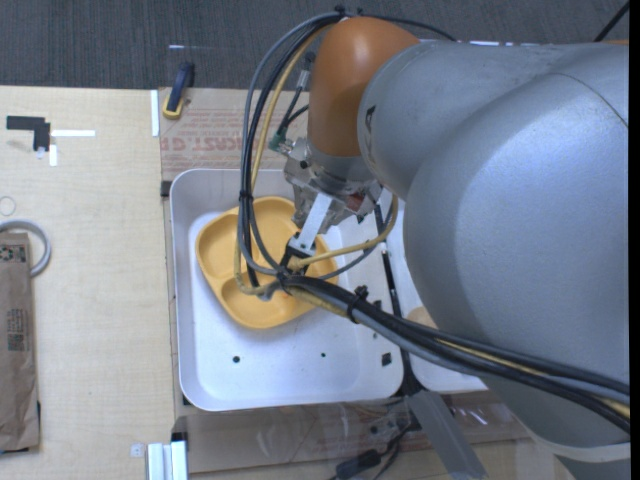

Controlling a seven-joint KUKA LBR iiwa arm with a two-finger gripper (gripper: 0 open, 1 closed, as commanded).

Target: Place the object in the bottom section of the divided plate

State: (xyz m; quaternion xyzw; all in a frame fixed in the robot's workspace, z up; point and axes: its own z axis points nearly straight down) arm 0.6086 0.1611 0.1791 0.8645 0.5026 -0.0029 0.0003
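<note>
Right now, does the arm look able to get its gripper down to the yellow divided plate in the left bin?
Probably yes: the gripper already hangs directly over the yellow divided plate in the left bin, with just the arm's own cables crossing the plate.

One fixed cam above bench (pixel 80 268), looking down at a slant. Arm (pixel 500 198) v. close to lens, fills right of frame; white bin (pixel 200 368) sits center-left.
</note>
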